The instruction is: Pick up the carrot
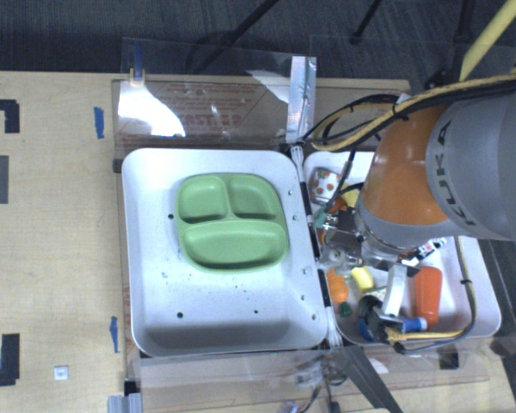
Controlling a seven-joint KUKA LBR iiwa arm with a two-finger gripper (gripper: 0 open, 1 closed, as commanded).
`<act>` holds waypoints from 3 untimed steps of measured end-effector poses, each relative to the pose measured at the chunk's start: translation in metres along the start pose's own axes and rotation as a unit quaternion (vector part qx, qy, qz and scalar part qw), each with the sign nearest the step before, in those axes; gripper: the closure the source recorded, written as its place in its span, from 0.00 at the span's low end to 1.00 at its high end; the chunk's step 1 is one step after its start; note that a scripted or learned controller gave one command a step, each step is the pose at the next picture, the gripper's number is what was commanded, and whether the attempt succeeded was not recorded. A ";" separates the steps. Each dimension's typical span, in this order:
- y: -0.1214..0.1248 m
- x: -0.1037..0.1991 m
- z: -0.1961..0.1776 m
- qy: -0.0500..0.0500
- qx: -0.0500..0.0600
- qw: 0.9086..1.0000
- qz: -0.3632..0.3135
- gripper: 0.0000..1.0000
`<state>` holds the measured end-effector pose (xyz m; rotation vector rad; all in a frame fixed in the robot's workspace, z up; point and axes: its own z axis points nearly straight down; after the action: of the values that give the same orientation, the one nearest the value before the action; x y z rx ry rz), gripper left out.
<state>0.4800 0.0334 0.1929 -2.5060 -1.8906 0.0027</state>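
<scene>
The carrot (pixel 426 292), a stubby orange piece, lies in the right bin (pixel 486 317) near its front right. My gripper (pixel 347 261) is low in the left half of that bin, under the grey and orange wrist, some way left of the carrot. A smaller orange thing (pixel 336 289) and a yellow thing (pixel 361 278) lie right by the gripper. The arm hides much of this bin.
The left bin (pixel 155 299) holds a green divided plate (pixel 232 220). In the right bin a white item with red marks (pixel 325 180) sits at the back left, and a blue-tipped item (pixel 415 323) lies at the front. A clear panel (pixel 206 106) stands behind the bins.
</scene>
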 end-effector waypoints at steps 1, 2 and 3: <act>0.080 -0.017 -0.061 -0.001 -0.001 1.000 -0.017 1.00; 0.154 -0.042 -0.050 -0.001 -0.001 1.000 0.015 1.00; 0.130 -0.040 -0.033 0.000 0.001 0.997 -0.078 1.00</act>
<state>0.5941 -0.0409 0.2252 -2.3496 -2.0811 0.0046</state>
